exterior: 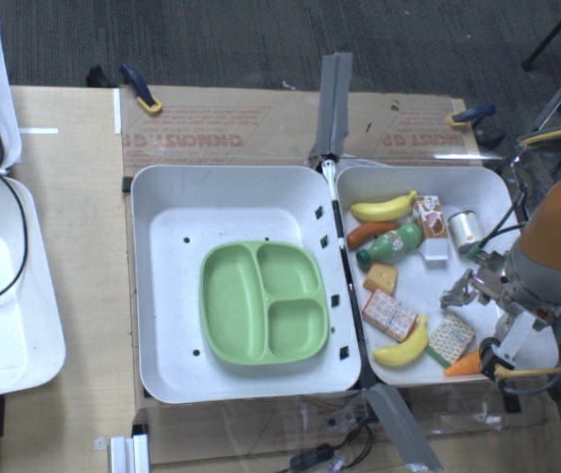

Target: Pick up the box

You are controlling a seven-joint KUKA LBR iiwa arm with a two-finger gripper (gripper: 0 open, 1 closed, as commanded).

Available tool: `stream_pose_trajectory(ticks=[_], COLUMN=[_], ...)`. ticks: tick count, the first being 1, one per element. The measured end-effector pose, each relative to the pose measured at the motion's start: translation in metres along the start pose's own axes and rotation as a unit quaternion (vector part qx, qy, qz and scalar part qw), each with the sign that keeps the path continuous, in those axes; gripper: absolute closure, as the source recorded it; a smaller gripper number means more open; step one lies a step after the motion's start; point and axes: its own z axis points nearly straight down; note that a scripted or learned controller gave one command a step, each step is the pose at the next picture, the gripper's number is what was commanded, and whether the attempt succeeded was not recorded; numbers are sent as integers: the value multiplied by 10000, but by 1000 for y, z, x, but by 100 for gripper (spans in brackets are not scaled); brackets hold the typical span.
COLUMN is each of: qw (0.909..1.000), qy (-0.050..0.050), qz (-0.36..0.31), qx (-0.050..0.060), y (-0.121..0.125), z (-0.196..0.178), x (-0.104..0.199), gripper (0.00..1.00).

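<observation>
A wooden counter [73,166] on a dark floor [211,23].
Brown cardboard [231,126] lies on the counter, held by blue clamps [140,87]. The floor looks like grey carpet.

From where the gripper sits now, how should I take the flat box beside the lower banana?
Grip the box across its short sides, coming straight down from above. It lies flat and angled on the bin floor, with the banana along its lower edge and the cheese wedge above it, so rotate the gripper to match.

small patterned box [389,314], lying flat and tilted, right bin [492,187]
</observation>
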Motion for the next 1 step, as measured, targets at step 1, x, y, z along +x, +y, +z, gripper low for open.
stream_pose_trajectory(ticks=[1], qw=[9999], qy=[-1], qz=[127], qx=[-4], y=[-12], z=[-57], x=[5], gripper=[0])
